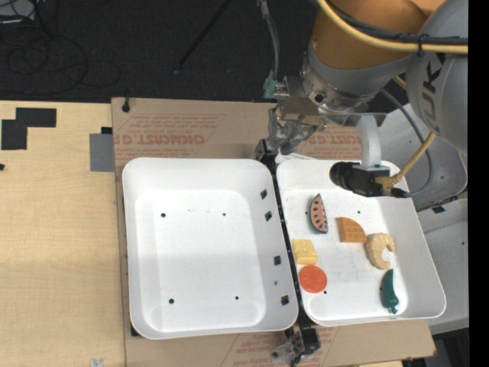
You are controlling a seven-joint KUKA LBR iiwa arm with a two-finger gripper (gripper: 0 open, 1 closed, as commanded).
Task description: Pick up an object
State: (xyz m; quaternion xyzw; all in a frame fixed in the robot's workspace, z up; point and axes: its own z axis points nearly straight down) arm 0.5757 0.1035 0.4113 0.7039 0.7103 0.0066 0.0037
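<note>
White and shallow, the two bins stand side by side on a brown cardboard sheet (191, 132) that lies on the pale wooden bench (53, 243). The objects to pick all lie in the right bin (419, 239), and the left bin (141, 228) is beside it. A watermelon slice (318, 213) lies near the middle, and a tan wedge (351, 229) is just beside it. A beige croissant-like piece (380, 250) is near the wedge. A yellow block (304, 251) sits by the left wall, touching a red-orange disc (312, 280) in front of it. A dark green piece (390, 290) is at the near right corner. The gripper (284, 138) hangs over the far end of the seam between the bins, well apart from these objects. I cannot tell whether it is open or closed, or whether it has hold of anything.
</note>
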